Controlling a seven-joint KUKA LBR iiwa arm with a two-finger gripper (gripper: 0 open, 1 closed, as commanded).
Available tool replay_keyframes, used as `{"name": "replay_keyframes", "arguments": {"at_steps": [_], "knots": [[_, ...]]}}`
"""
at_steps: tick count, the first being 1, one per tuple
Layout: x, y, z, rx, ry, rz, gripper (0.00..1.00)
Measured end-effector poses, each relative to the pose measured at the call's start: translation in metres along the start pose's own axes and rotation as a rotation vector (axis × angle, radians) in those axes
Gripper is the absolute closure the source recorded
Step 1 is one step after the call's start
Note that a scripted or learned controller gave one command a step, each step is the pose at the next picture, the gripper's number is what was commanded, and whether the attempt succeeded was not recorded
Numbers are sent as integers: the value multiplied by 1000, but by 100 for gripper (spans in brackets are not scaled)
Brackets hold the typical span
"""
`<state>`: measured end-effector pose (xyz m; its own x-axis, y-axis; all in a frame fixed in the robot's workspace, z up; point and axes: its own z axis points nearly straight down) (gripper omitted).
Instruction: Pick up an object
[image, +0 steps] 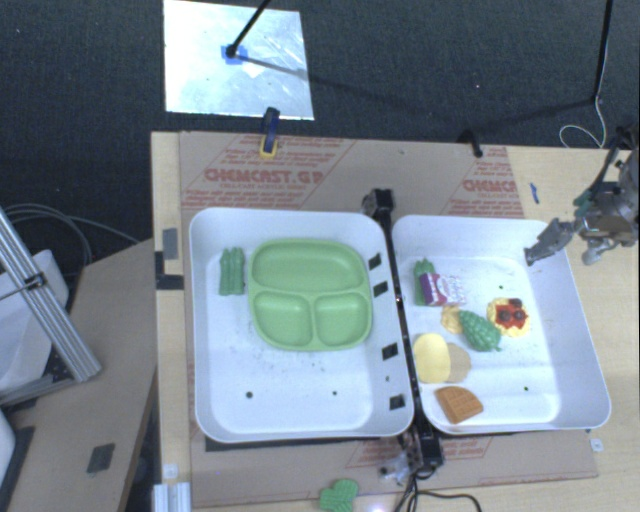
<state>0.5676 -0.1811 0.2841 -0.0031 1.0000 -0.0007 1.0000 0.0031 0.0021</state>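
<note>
The pincer (567, 243) hangs at the far right of the camera view, above the upper right corner of the right bin (575, 345). Its two fingers stand spread, one dark tip pointing down-left over the bin's rim, the other to its right, and nothing sits between them.

All the loose objects lie below and to the left of the pincer, apart from it. Nearest is a small yellow piece with a red and black top (509, 314), down and a little left of the fingertips. Just left of that lies a green leafy toy (479, 331), touching a yellow bit (453, 320) beside it. Farther left, near the bin's inner wall, is a purple and white item with a green end (436, 285). Lower down sit a pale yellow rounded piece (431, 357) and a tan disc (459, 361) touching it, and below those an orange-brown wedge (459, 404) near the bin's front edge.

Well to the left of the pincer, the left bin (215, 390) holds a green divided plate (308, 294) with three compartments, and a green ridged vegetable toy (232, 271) lies just beyond the plate's far side from the pincer.

Both bins rest on a brown sheet of cardboard (300, 170) on the bench (165, 180). A green clover-shaped item (339, 495) lies on the bench in front of the bins.
</note>
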Motion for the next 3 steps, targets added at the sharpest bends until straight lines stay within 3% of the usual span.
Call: {"name": "replay_keyframes", "arguments": {"at_steps": [1, 2, 3], "knots": [[2, -19, 73, 5, 2, 2, 0], [2, -15, 122, 2, 1, 2, 0], [13, -14, 135, 2, 1, -1, 0]]}}
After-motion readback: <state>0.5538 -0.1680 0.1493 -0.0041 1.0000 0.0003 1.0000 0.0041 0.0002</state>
